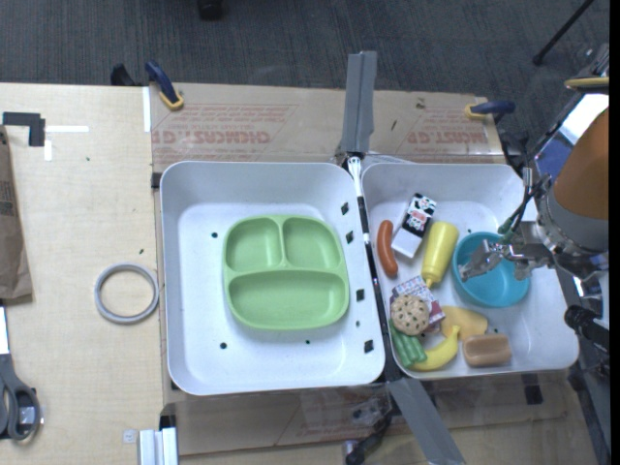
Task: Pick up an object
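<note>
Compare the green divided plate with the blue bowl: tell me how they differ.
The green plate lies in the left bin; the blue bowl sits in the right bin.
The green plate is wide, shallow and split into three compartments; the blue bowl is smaller, deeper and undivided.
The green plate lies alone; the blue bowl sits among toy foods, with the gripper over its rim.
Both look like plain plastic dishware.
</note>
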Tool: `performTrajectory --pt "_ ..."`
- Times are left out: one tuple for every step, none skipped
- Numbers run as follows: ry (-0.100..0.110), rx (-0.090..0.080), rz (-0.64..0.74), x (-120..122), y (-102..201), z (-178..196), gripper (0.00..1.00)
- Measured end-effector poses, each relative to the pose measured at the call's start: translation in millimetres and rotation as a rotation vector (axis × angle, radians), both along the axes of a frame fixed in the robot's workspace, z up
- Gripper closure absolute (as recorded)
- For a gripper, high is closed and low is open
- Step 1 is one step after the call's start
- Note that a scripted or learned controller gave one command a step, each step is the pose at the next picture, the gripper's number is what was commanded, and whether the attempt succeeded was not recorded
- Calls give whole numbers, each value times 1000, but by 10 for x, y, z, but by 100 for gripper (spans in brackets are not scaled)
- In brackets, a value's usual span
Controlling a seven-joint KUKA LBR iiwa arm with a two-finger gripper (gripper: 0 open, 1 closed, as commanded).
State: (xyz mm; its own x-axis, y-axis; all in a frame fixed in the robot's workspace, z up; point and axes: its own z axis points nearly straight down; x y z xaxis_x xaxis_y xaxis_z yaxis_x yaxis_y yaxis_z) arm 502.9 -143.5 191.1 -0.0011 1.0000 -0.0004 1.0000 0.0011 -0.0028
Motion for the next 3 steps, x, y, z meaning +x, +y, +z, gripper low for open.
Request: performTrajectory --pt "0 1 48 -93 635 -5 0" --pt "-4 0 320 695 40 -992 0" --pt "-4 2 318 701 46 -890 100"
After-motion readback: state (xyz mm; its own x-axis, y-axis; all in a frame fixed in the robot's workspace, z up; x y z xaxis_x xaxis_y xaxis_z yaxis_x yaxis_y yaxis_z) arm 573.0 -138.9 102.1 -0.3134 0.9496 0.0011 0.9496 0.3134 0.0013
